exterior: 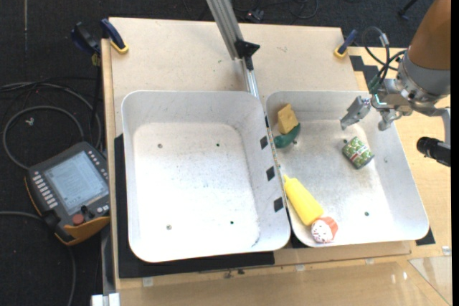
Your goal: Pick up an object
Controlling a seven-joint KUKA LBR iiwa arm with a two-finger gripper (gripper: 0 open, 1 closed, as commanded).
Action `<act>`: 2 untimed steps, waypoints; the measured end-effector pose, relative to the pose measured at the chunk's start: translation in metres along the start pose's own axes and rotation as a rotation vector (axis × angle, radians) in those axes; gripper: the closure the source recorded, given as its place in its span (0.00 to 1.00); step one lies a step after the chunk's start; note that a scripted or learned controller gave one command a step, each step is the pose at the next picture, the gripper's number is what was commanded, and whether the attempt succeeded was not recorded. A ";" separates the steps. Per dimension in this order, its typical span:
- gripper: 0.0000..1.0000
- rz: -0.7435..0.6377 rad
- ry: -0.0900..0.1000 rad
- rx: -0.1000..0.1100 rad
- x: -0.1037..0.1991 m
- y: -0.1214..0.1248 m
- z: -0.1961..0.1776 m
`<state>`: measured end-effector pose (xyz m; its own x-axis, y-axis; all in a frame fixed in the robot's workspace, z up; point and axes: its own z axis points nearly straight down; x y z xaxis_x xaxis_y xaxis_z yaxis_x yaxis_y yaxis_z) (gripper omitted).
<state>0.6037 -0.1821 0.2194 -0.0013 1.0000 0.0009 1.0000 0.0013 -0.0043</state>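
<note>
My gripper (371, 116) hangs over the back right part of the right bin (391, 186), its two fingers spread open with nothing between them. Just below it, a small green patterned can (357, 152) lies on the bin floor. A tan sponge-like block on a teal piece (287, 124) rests near the bin's back left corner. A yellow oblong object (302, 201) lies at the front left, touching a round white and red object (324, 229).
The left bin (190, 175) sits beside the right one. A slanted metal pole (219, 0) rises from between the bins at the back. Blue and yellow clamps (112, 36) hold the board's back corners. A teach pendant (72, 186) lies on the floor at left.
</note>
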 end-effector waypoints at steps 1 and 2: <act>0.00 -0.001 -0.001 -0.003 0.000 0.001 -0.002; 0.00 0.001 0.000 0.002 0.008 -0.006 0.057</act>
<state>0.5973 -0.1740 0.1628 -0.0003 1.0000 0.0013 1.0000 0.0003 -0.0059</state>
